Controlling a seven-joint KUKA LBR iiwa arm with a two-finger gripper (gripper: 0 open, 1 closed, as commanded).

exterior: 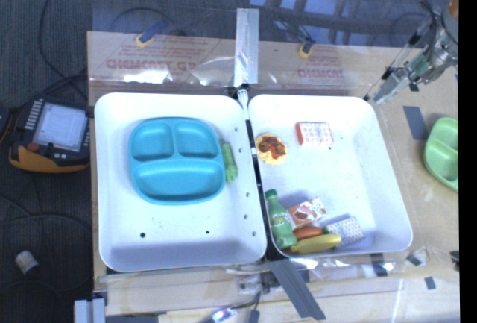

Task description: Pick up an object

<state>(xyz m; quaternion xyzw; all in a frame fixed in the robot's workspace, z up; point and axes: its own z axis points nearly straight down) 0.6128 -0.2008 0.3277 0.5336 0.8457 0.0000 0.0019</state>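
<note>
The right bin (387,165) holds a round orange-brown food piece (270,148) and a red and white box (314,133) toward its back. A green bottle (279,218), a yellow banana (317,242), a red and white packet (307,211) and a small grey-blue box (344,228) are crowded in its front left corner. My gripper (381,90) hangs outside that bin, just past its back right corner, with nothing seen in it. The arm comes in from the upper right.
The left bin (119,239) bears a blue divided plate (177,159) with a green pod (229,162) at its right side. A green bowl (445,150) sits on the bench right of the bins. A handheld pendant (48,135) lies on the floor at left.
</note>
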